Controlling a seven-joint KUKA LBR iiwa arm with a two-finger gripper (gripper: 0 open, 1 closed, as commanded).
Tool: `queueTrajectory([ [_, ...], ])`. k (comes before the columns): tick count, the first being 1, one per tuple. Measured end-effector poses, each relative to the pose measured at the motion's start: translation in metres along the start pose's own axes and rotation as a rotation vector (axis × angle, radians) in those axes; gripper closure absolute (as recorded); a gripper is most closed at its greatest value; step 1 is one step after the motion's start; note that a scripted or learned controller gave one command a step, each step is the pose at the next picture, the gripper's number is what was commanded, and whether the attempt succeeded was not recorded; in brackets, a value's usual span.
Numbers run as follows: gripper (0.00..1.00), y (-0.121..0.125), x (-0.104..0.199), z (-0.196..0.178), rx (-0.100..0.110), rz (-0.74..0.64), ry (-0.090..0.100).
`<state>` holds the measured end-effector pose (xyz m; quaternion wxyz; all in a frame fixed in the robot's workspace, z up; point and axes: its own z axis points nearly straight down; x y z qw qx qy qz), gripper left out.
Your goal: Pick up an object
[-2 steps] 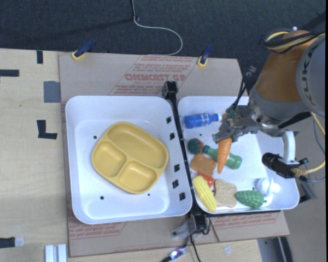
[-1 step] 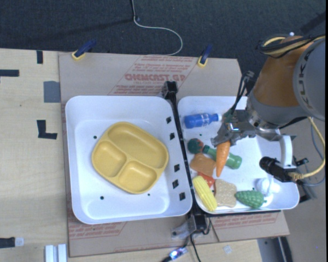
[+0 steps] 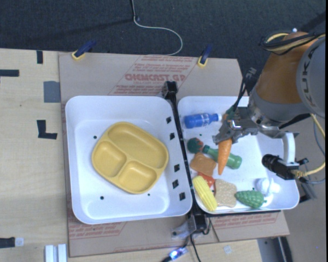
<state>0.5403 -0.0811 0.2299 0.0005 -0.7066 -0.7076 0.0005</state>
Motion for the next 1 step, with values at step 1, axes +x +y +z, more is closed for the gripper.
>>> queueTrajectory([
  [1, 1.0, 0.0017, -0.0015, -0.0018, 0.001, 0.0, 0.0],
])
